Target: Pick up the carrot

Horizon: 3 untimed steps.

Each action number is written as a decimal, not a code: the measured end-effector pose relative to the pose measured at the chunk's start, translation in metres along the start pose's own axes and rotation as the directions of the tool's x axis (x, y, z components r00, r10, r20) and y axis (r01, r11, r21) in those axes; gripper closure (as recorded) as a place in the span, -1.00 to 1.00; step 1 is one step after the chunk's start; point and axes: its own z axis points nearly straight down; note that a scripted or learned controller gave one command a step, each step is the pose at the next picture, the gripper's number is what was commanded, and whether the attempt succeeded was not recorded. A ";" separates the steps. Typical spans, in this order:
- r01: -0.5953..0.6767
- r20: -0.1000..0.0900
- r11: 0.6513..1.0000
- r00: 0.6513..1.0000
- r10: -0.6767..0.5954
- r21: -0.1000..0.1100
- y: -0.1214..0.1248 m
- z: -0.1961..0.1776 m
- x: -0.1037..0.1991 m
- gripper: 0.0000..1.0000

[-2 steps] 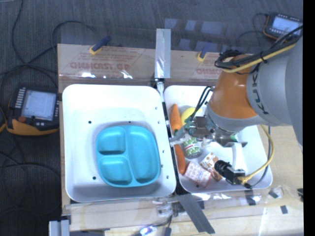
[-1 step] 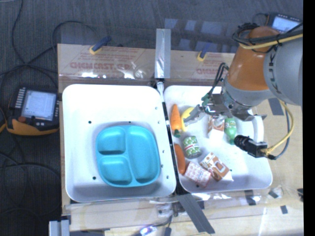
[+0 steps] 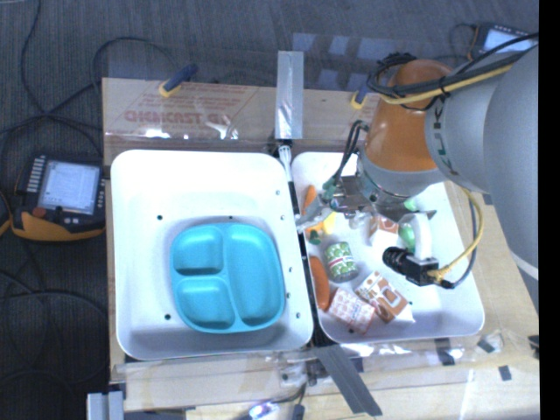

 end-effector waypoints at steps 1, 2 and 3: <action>-0.001 -0.002 1.000 1.000 0.001 0.003 0.000 -0.008 0.000 1.00; 0.044 0.000 0.999 0.999 -0.044 -0.002 0.023 -0.060 0.012 1.00; 0.344 0.003 0.939 0.939 -0.344 -0.002 0.064 -0.058 0.020 1.00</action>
